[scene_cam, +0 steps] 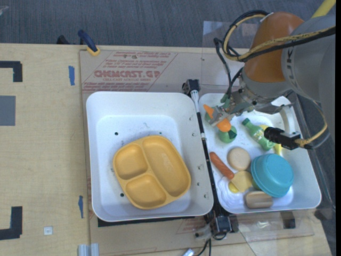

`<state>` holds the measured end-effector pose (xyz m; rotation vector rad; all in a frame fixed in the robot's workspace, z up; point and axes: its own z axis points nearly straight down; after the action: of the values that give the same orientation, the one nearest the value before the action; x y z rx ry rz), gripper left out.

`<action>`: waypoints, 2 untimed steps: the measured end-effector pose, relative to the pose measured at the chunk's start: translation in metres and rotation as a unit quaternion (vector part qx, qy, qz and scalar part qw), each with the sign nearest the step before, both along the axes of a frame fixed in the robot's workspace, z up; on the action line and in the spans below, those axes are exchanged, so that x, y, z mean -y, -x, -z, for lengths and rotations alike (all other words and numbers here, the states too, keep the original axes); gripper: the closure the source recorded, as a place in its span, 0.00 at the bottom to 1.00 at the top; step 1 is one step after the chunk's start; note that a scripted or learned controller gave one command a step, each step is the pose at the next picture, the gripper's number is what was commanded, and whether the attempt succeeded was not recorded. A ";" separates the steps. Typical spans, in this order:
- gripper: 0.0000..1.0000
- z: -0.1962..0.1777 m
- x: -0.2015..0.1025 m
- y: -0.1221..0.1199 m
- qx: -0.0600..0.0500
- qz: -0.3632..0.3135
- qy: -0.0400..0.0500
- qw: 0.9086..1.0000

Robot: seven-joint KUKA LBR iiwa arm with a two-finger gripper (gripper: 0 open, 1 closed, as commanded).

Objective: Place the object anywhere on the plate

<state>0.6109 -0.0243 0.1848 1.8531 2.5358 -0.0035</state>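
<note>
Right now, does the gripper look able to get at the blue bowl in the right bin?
Probably yes. The blue bowl lies uppermost in the right bin, with nothing over it. The gripper is at the bin's far end, above small toy foods, so a short move nearer looks free.

Single fixed cam sat above my counter [37, 159], looked down at a slant, mid-range. Both white bins [101, 111] fit in frame; my arm [298, 57] came in from right.
</note>
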 end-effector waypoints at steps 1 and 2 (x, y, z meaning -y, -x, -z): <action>1.00 -0.045 -0.062 0.051 0.002 -0.011 -0.003 1.000; 1.00 -0.055 -0.127 0.087 -0.002 0.061 -0.002 0.998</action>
<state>0.5238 0.1026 0.2399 2.0085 2.4221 -0.0033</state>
